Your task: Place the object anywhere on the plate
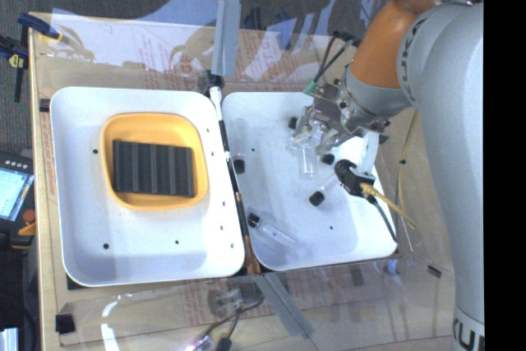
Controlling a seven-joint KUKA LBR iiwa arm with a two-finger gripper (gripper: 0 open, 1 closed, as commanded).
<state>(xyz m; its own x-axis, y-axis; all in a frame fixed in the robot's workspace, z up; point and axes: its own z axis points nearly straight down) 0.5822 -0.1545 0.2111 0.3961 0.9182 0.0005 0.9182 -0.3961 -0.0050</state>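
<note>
Left bin (74,242) holds a yellow plate (154,164) with a dark ribbed block (154,168) resting on its centre. Right bin (271,251) holds the gripper (306,145), low over the upper floor, plus a clear tube-like object (269,231) near the front. Finger state: cannot tell.

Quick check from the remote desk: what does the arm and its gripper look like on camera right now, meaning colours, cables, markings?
The arm is a thick, rounded grey tube with an orange band above the wrist. Dark cables run along the wrist to the gripper, which has pale, translucent-looking fingers on a metal and white mount. A black plug with a yellowish cable hangs beside it. Part of a dark letter marking shows low on the arm.
</note>
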